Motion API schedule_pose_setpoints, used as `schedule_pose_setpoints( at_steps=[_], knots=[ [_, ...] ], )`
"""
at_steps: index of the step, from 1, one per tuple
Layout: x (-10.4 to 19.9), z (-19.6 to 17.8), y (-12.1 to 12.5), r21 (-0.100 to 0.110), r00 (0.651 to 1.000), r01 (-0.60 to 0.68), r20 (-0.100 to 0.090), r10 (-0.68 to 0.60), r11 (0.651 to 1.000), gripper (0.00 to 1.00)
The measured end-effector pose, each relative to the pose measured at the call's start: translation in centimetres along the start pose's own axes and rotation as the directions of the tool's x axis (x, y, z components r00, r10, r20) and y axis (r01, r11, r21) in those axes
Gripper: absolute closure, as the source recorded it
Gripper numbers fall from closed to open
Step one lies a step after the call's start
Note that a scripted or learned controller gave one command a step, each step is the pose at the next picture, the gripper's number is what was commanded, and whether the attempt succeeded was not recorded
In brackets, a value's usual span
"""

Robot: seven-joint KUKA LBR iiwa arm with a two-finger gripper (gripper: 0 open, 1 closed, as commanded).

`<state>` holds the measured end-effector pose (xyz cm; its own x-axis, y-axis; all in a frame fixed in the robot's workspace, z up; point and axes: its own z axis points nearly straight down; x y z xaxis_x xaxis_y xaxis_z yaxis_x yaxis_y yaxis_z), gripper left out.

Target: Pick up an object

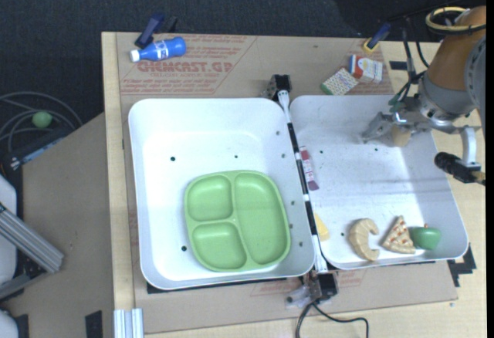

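Blue-capped bottle (158, 49) lies on its side on the worktop (116, 174) at far left rear, above the bins. Left bin (154, 128) holds a green divided plate (236, 219) with three compartments, sitting toward the bin's front right. Black hinge strip (297, 167) runs between the two bins, with a small red-and-white label (307, 170) on it. Behind the right bin, on the worktop, a small patterned box (340, 82) and a red-and-white carton (367, 68) sit just beside each other.

Right bin (347, 174) holds the pickable items, all along its front edge: a tan croissant-shaped toy (363, 238), then a pizza-slice toy (399, 237) just beside it, then a green pepper-like toy (425, 237) touching the slice, near the front right corner. A small yellow scrap (320, 231) lies at the bin's front left.

Gripper (384, 130) is low at the rear of the right bin, well apart from the toys; its fingers look spread with nothing between them, pointing left. Grey arm (451, 86) enters from the right with an orange band (463, 20) above the wrist.
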<state>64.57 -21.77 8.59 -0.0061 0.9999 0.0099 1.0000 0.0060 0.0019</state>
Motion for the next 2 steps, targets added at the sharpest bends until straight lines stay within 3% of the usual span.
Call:
schedule_pose_setpoints(
  at_steps=[1, 2],
  knots=[
    [-0.3, -1.0, -0.1, -0.001, 1.0, -0.001, 0.009, 0.001, 1.0, 1.0],
    [4.3, -10.8, 0.9, -0.003, 1.0, -0.004, 0.011, 0.004, 1.0, 1.0]
  ],
)
